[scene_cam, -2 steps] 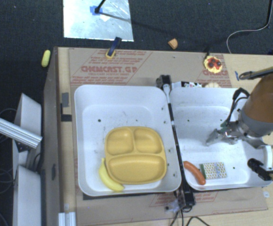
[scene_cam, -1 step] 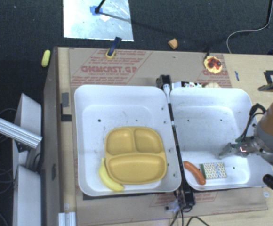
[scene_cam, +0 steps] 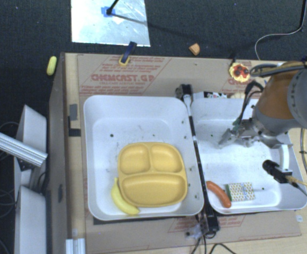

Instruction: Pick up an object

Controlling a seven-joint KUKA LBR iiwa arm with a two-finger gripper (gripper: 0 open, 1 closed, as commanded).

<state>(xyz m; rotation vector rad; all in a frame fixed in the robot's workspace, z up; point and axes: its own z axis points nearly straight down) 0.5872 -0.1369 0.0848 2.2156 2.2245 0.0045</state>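
The arm [scene_cam: 283, 97] hangs over the right bin [scene_cam: 288, 197], its tool [scene_cam: 233, 136] low above bare floor; whether the fingers are spread I cannot tell. Nearest that bin's front wall lie a patterned block [scene_cam: 241, 191] and a smaller orange sausage [scene_cam: 218, 193], so closing here likely grabs nothing.

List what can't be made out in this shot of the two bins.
- Gripper in the camera view: too small and blurred to read its state.
- Banana: partly hidden under the yellow divided plate.
- Patterned packet beside the orange sausage: print too small to read.
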